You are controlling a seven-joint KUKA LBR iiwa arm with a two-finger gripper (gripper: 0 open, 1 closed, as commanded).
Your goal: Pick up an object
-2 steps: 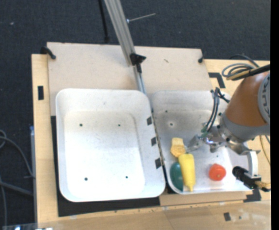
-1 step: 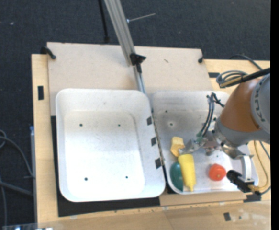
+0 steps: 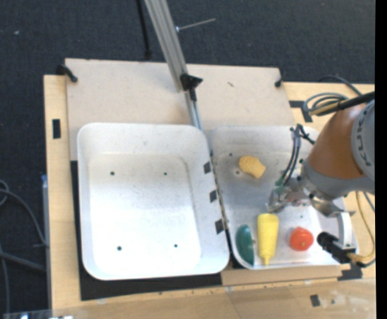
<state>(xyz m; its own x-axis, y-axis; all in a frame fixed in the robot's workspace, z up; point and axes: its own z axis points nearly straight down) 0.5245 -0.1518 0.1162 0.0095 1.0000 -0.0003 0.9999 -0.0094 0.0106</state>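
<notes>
Two white bins side by side on a wooden bench. Left bin (image 3: 147,198) is the larger in view, its floor speckled, with a few small dark dots. Right bin (image 3: 246,145) holds all the loose items.

Arm (image 3: 342,155) enters from the right, orange band above the wrist, bent down over the right bin. Gripper (image 3: 277,201) sits low over the bin floor, near the middle of the right bin, just above the top end of the yellow bottle (image 3: 267,236). Whether the gripper is spread or closed — cannot tell; the tip is small and cluttered with cables. Nothing visibly between it.

Items in the right bin:
- yellow bottle, lying along the near part of the bin, narrow end toward the near wall
- green object (image 3: 245,242) just left of the bottle, close beside it, against the bin's left wall
- red ball (image 3: 301,238) right of the bottle, a small gap between them
- tan lump (image 3: 251,166) farther back, well apart from the other three, left of the gripper

A slanted metal rail (image 3: 166,35) runs from the top edge down to the gap between the bins. Black cables (image 3: 0,205) lie on the dark floor at left.
</notes>
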